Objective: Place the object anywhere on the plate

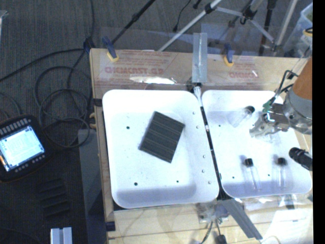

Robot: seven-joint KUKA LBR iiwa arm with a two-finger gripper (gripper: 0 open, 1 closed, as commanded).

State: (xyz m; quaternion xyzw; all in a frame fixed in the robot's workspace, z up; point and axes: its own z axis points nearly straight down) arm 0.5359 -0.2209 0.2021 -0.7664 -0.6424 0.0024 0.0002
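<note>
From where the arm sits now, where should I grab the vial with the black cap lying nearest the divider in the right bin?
Take the vial across its clear body, just below the black cap, coming straight down from above. It lies flat on the right bin, roughly lengthwise toward the near edge, so closing across its narrow width looks safest. The second vial lies apart, leaving room. The plate waits in the left bin.

Left bin [122, 187]: smooth white plastic, slight sheen. Plate [162, 136]: dark, matt, ribbed surface. Vials [251, 173] in lower right: clear glassy bodies, black caps. Bench [152, 222]: pale wood.
</note>
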